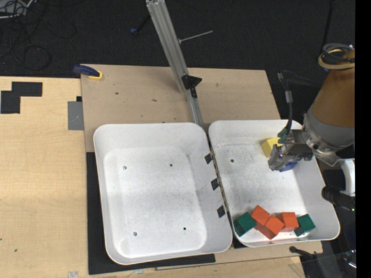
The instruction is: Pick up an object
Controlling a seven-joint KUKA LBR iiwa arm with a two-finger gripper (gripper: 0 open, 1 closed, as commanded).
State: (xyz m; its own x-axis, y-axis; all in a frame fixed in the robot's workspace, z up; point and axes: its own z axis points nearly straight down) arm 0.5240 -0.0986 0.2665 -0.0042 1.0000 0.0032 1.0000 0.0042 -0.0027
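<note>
Arm enters from right, orange band above wrist; gripper (282,158) low over right bin (243,138), upper-right part; finger state: can't tell, too small/blurred. Yellow block (268,146) just left of gripper, touching or nearly; blue obj (288,166) directly under gripper, contact unclear. Near front wall of right bin, cluster: green block (245,222), orange blocks (268,223), second green block (305,224), packed together. Left bin (116,141) beside it, rims adjoining. Metal rail (171,45) slants up behind bins.
</note>
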